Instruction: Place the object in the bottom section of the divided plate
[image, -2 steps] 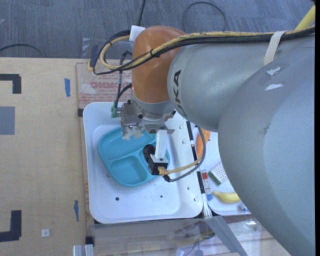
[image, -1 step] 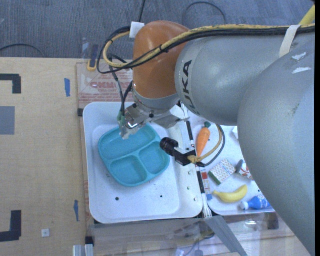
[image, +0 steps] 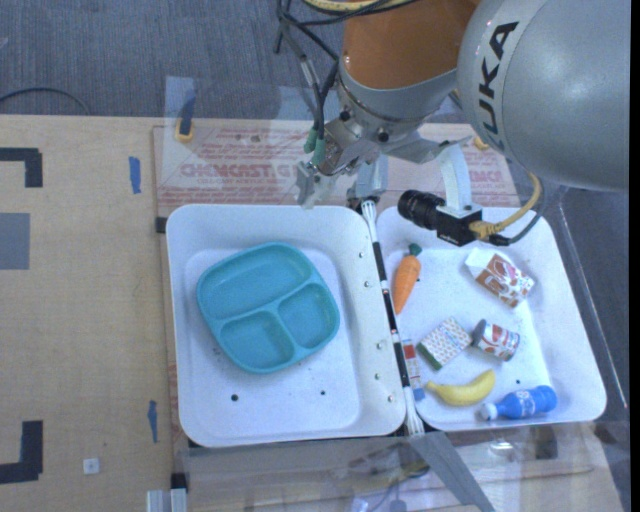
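My gripper (image: 312, 183) at twelve o'clock above the bins, I cannot tell its state, teal divided plate (image: 267, 306) with three sections, left bin (image: 300, 405), orange carrot (image: 405, 281) at its three o'clock.

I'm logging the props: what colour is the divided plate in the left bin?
The divided plate is light blue, turquoise-like, seen clearly in the camera view.

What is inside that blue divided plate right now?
Nothing that I can see: all three sections of the blue divided plate show bare blue. It hides the white bin floor beneath it.
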